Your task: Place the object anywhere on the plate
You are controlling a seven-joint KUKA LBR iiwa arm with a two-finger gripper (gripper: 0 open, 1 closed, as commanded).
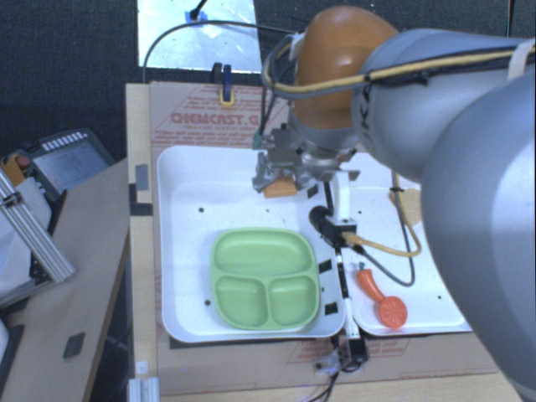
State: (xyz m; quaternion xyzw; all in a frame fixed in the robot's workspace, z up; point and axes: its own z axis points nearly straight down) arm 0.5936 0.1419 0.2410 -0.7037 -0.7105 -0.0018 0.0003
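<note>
While an orange block [280, 188] is sitting at my pincer [277, 177] in the left bin [180, 224], I cannot tell whether my pincer is gripping it. I am hovering just behind the green divided plate [265, 278]. An orange spatula [381, 298] is lying in the right bin [435, 304].

Bench [100, 249], two white bins [180, 224] side by side, cardboard sheet [201, 115] beneath

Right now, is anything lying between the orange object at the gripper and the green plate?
Nothing visible. The orange object sits at the gripper, and bare white bin floor separates it from the plate.
</note>
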